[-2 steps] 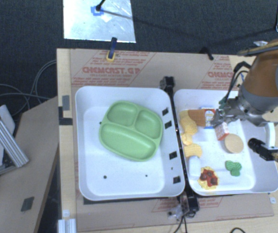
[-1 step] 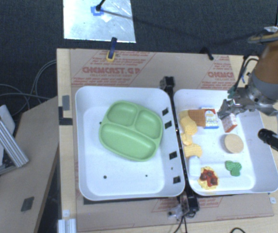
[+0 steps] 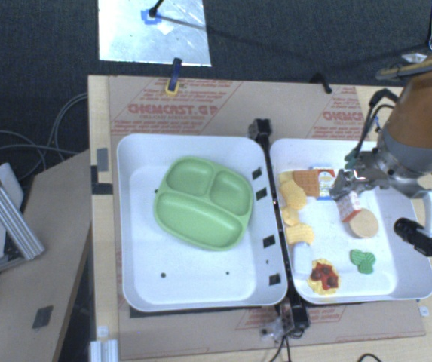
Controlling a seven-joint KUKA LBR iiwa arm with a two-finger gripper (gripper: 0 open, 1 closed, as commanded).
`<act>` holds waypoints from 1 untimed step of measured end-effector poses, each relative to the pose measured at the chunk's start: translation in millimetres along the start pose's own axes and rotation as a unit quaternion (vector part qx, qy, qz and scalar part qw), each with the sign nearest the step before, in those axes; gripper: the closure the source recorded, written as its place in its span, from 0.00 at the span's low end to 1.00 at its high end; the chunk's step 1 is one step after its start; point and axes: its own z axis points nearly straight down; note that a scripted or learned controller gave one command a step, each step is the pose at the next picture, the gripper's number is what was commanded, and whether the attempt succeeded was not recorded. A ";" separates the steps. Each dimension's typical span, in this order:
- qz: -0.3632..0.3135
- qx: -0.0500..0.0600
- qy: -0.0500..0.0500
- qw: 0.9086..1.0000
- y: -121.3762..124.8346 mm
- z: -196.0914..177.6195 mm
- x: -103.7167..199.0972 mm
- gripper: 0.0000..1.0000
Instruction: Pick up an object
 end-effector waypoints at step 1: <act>-0.001 0.001 0.001 1.000 -43.2 8.9 43.9 1.00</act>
